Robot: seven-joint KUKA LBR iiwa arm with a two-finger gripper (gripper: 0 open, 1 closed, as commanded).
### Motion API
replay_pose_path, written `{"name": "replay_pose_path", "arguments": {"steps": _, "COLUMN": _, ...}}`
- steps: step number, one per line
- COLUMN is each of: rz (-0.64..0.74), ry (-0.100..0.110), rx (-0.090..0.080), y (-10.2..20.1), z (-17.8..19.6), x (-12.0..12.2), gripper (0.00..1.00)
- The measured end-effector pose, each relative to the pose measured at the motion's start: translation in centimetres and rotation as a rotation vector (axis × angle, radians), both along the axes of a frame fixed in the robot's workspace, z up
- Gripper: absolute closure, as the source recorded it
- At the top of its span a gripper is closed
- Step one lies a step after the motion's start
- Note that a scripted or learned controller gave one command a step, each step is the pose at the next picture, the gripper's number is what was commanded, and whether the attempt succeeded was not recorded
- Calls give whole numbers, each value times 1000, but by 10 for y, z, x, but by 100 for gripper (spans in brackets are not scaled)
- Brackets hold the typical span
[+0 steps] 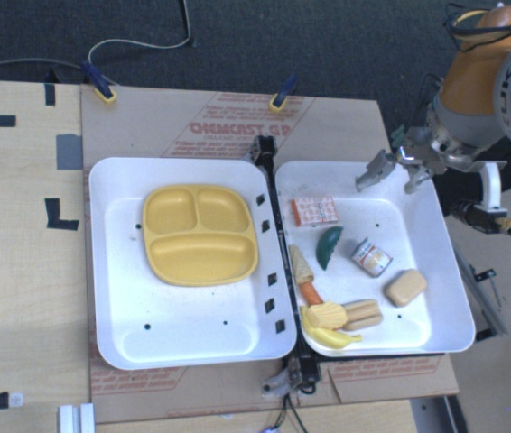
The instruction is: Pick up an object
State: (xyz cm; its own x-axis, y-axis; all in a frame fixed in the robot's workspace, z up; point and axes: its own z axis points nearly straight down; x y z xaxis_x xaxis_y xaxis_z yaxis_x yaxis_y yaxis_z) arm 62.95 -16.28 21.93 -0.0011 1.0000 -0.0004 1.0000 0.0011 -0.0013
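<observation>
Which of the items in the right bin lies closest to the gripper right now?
The small tin can, lying on its side. It sits nearer the gripper than the red-and-white packet or the green piece.

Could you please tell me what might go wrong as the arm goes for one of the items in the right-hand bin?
1. The yellow toy banana, tan bread-like piece and orange carrot lie touching, so a grasp there may catch two or slip.
2. The small cylindrical can lies on its side and could roll.
3. The end effector hovers at the white bin's far rim and might clip it while descending.
</observation>
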Motion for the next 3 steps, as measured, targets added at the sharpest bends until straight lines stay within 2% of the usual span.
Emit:
{"name": "replay_pose_path", "arguments": {"steps": 1, "rz": 0, "ry": -9, "rx": -1, "y": 41, "z": -122, "x": 21, "gripper": 0}}
{"name": "replay_pose_path", "arguments": {"steps": 2, "rz": -1, "ry": -17, "rx": -1, "y": 56, "z": -128, "x": -8, "gripper": 0}}
{"name": "replay_pose_path", "arguments": {"steps": 3, "rz": 2, "ry": -10, "rx": 3, "y": 44, "z": -129, "x": 15, "gripper": 0}}
